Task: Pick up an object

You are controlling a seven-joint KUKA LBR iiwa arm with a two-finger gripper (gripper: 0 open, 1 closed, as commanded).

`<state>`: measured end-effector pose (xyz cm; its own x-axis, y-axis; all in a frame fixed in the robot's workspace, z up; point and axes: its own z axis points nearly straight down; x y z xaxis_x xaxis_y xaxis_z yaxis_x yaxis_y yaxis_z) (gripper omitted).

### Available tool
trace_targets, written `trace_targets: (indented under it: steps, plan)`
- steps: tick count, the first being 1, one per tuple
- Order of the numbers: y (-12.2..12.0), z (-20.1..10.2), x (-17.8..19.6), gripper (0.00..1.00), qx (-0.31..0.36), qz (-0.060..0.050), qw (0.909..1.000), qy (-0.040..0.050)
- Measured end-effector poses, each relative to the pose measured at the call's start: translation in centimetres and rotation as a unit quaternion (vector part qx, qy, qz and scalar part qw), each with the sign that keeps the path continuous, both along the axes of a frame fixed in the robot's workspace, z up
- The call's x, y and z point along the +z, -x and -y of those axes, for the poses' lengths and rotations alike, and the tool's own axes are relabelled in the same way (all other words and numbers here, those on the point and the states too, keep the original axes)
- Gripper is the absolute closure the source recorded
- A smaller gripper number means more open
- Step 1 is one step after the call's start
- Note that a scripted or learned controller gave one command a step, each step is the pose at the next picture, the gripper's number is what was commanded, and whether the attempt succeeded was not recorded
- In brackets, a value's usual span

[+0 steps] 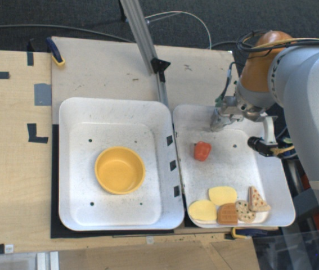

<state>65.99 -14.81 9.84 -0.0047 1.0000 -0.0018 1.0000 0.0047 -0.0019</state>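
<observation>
The jaws (pixel 220 122) hung over the right bin (pixel 272 207), their spread impossible to tell, just beside a red object (pixel 202 151).

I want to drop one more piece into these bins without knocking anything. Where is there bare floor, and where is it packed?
Left bin: open all around the yellow bowl, widest along its far edge. Right bin: a bare patch between the red piece and the food cluster. The near edge is crowded, and the gripper hangs over the far end.
</observation>
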Motion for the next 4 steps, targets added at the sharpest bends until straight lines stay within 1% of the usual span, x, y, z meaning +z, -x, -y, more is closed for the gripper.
trace_targets:
  steps: [1, 2, 3, 4]
  plan:
    - [0.9, -0.3, 5.3, 1.00, -0.002, 0.003, 1.0000, -0.0006]
    - [1.3, -0.9, 10.0, 1.00, -0.002, 0.003, 1.0000, -0.0008]
    - [1.3, -0.9, 15.3, 1.00, -0.002, 0.003, 1.0000, -0.0004]
    - [2.5, -6.0, 14.9, 1.00, 0.000, 0.000, 1.0000, -0.0017]
